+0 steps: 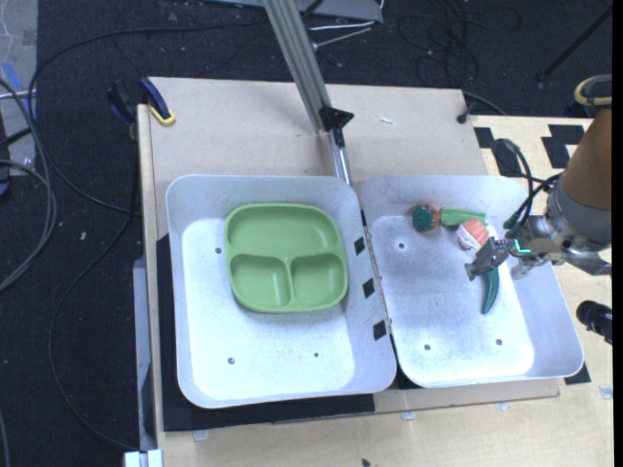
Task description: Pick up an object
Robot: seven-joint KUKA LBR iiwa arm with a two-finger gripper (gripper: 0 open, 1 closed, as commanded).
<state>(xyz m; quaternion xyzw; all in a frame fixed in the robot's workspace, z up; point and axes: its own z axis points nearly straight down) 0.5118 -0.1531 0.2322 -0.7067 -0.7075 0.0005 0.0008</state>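
In the right bin [438,353], near its far right side, lie a small teal and orange toy [423,218], a light green stick [463,216] and a red and white piece [474,232]. A dark green elongated object [490,291] lies just in front of them, tilted slightly. My gripper [484,264] reaches in from the right and hangs over the upper end of that dark green object, just below the red and white piece. Whether it touches either one is unclear.
The left bin [204,348] holds a light green divided plate [288,258]. A metal pole [302,56] slants down to the far edge between the bins. Black markers [371,288] line the seam between the bins.
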